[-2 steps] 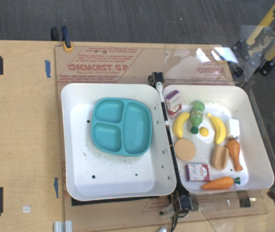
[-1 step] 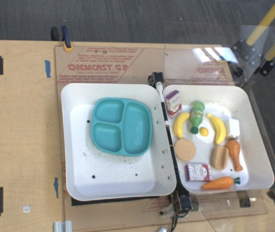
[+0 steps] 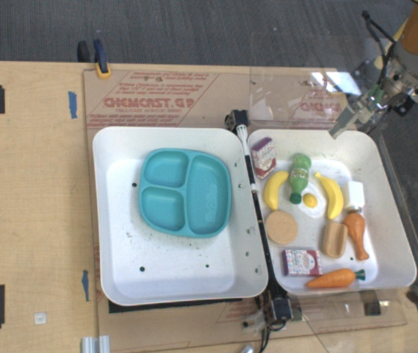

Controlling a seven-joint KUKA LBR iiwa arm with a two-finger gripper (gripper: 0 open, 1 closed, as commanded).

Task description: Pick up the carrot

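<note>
Orange carrot [image 3: 332, 278] lies at 6 o'clock edge of right bin [image 3: 392, 197], beside small carton [image 3: 300, 261]. Claw [image 3: 355, 116] hovers above bin's 12 o'clock rim, grip state unclear.

Carrot [image 3: 332, 279] at right bin's [image 3: 394, 197] near edge, tray [image 3: 185, 193] in left bin [image 3: 117, 219].

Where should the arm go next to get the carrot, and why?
Probably bring the gripper across the right bin toward its near edge, stopping above the carrot. The gripper now sits over the bin's far right corner, well away from the carrot, which lies flat on its side below the small pink carton. Line up over its thick orange middle before descending.
</note>
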